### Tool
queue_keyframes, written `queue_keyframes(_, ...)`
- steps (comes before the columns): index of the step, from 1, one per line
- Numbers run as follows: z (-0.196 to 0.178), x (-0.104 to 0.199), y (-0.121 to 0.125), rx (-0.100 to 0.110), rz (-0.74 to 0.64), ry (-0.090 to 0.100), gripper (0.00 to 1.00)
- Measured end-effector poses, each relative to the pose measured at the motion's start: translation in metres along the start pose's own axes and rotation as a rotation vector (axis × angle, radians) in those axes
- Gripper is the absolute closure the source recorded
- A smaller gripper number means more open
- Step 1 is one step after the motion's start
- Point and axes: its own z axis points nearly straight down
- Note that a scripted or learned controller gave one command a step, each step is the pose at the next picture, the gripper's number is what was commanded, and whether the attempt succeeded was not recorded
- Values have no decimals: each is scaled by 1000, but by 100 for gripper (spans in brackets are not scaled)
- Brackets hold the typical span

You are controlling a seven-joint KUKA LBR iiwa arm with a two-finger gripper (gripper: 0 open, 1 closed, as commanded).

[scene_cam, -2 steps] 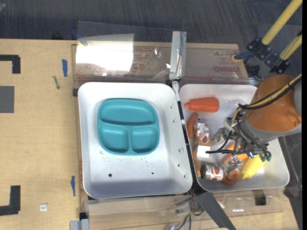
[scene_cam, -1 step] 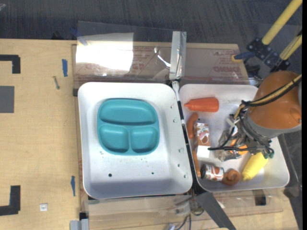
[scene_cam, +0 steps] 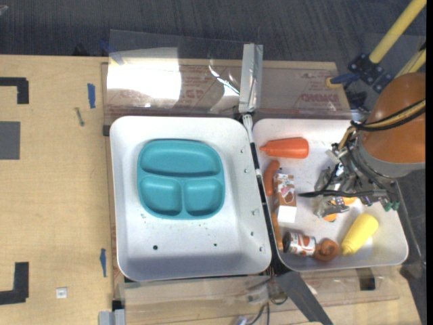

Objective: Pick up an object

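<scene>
One fixed camera above my bench, looking down at a slant.

It takes in both white bins side by side: the left bin [scene_cam: 128, 249] sits near the middle of the frame and the right bin [scene_cam: 396, 249] runs toward the right edge. The far side of the bench lies at the top, where dark floor [scene_cam: 203, 5] shows beyond it, and the near side is at the bottom. My arm [scene_cam: 399, 127] comes in from the right, over the right bin. The view is set back enough to show the wooden benchtop [scene_cam: 54, 181] stretching well left of the bins.
</scene>
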Motion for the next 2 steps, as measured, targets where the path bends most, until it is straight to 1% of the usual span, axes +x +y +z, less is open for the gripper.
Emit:
queue_keyframes(1,72,-19,2,-1,65,4,100)
queue_keyframes(2,48,-43,-82,-1,-377,4,100)
